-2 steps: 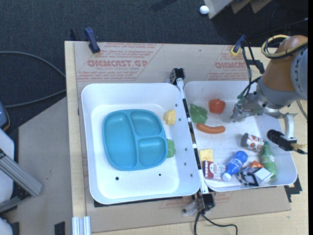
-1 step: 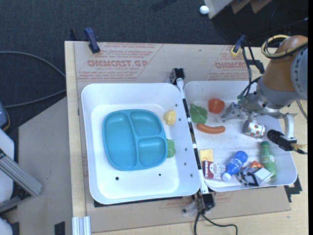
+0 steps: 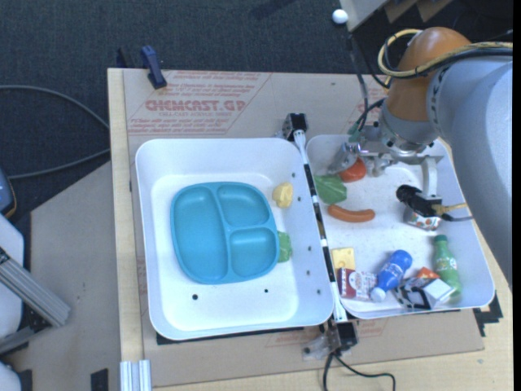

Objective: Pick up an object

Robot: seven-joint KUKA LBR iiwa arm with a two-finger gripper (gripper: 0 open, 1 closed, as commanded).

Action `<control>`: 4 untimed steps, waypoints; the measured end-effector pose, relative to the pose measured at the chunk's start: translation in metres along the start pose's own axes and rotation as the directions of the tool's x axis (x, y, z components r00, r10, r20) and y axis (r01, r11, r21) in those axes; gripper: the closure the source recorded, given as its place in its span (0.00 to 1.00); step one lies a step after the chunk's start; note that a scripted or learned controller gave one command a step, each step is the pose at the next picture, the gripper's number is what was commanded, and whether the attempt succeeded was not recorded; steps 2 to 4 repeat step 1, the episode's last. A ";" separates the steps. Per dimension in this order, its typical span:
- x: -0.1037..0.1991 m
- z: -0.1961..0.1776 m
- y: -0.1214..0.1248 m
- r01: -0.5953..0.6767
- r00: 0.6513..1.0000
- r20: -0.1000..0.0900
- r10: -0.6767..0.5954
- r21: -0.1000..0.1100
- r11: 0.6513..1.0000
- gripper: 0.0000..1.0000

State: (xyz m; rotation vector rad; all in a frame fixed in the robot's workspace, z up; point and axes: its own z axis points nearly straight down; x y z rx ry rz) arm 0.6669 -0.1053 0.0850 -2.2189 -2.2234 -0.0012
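Your gripper (image 3: pixel 365 158) sits low over the far end of the right bin (image 3: pixel 476 255), close to the divide between the two bins. From this slanted overhead view you cannot tell whether it is spread or closed, and nothing can be made out inside it.

Right at its tip, on the side nearer you, lies a red-orange piece (image 3: pixel 354 171). It looks to be touching the gripper, or just short of it, and resting on the bin floor. Just beside that piece, against the bin's left wall, you have a green leafy-looking item (image 3: pixel 331 189). A little nearer still, an orange-brown sausage (image 3: pixel 352 213) lies crosswise on open floor.

Toward the near end of the same bin you find a cluster:
- a yellow card (image 3: pixel 343 258)
- a red-and-white packet (image 3: pixel 356 283) just below the card
- a blue bottle (image 3: pixel 392 270) lying tilted
- a green bottle (image 3: pixel 445 263) near the right wall

In the left bin (image 3: pixel 155 165) a blue divided plate (image 3: pixel 224 231) lies flat. A yellow lump (image 3: pixel 282 194) sits by its upper right corner and a green scrap (image 3: pixel 283 247) touches its right edge.

Both bins rest on a cardboard sheet (image 3: pixel 195 100) printed in red.
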 end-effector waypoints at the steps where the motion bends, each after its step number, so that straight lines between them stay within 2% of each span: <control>1: -0.001 -0.011 0.001 0.001 1.000 0.003 -0.001 -0.004 1.000 1.00; 4: -0.001 -0.011 0.001 0.001 1.000 0.003 -0.001 -0.004 1.000 1.00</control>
